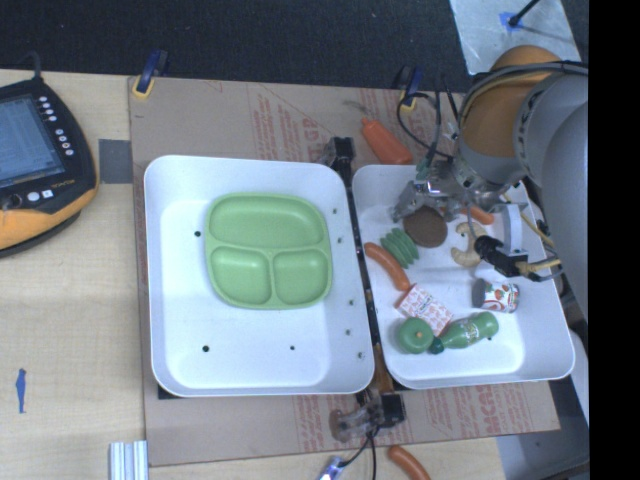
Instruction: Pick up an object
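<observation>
My gripper [422, 198] hangs low over the back left part of the right bin [545, 363], reaching in from the right. Right under and beside it lies a round brown disc [429, 229]. To the disc's left there is a ribbed dark green piece [400, 245], and an orange sausage [386, 264] lies in front of that. Nearer the front are a red and white packet [427, 308], a green ball [414, 336] and a green bottle [472, 330]. A small carton [497, 295] and a beige curved piece [464, 252] lie to the right.
The left bin [170, 358] bears a pale green divided plate [269, 250]. An orange carrot [384, 141] lies on the cardboard behind the right bin, and another orange piece [411, 461] in front. A teach pendant [40, 163] rests at the far left.
</observation>
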`<state>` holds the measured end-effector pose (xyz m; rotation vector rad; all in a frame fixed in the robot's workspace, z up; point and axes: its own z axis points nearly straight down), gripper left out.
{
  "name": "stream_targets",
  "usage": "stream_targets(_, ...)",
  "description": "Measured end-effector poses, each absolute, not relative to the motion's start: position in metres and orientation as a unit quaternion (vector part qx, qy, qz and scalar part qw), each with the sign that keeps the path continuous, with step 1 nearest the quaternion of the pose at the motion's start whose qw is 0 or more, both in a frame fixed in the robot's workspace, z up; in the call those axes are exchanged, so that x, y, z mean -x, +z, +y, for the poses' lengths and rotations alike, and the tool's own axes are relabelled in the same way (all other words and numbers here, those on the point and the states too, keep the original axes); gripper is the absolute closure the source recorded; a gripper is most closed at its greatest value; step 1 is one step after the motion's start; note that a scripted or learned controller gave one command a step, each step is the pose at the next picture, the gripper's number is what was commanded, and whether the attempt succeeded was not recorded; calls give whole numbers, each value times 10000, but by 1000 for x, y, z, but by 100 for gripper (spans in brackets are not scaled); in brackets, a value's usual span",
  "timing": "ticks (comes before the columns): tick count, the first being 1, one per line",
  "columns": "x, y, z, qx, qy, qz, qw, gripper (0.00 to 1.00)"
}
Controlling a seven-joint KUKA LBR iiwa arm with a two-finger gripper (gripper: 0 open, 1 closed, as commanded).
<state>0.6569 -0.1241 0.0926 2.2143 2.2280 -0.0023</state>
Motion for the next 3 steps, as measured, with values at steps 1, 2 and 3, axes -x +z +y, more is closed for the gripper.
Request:
stream_targets(1,-656,92,-162,-7063,-4,7079,-2,0)
stream_targets(2,-658,104,-163,-7055,6,7087,15,100)
stream_targets(3,-601,212,-159,-7065,-4,7077,1,100)
